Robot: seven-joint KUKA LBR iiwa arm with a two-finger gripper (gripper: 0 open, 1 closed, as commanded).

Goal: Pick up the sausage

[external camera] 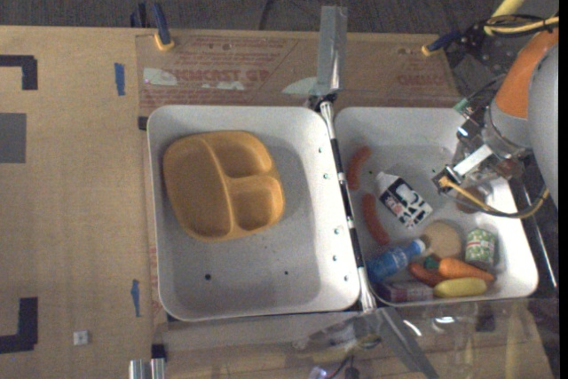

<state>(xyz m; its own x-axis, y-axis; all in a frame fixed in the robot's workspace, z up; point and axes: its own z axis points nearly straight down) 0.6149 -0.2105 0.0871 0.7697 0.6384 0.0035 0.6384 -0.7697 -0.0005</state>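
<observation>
The arm (532,93) enters from the right, grey with an orange band, and its upper part is cut off by the frame edge. The claw (463,177) hangs over the right side of the right bin (390,120), wrapped in cables and brackets; whether it is released or clenched cannot be told, and nothing can be seen held in it.

2 reddish sausages lie near the left wall of the right bin. The upper sausage (357,166) sits close to the divider, and the lower sausage (374,219) lies just below it, beside a small white carton (404,200). Both are well apart from the claw.

Along the bin's near edge a blue bottle (395,260), a carrot (461,268), a banana (460,287), a tan disc (442,238) and a green can (480,246) crowd together, partly overlapping.

The left bin (177,288) holds a yellow divided plate (222,184). Both bins rest on a tabletop (71,191).
</observation>
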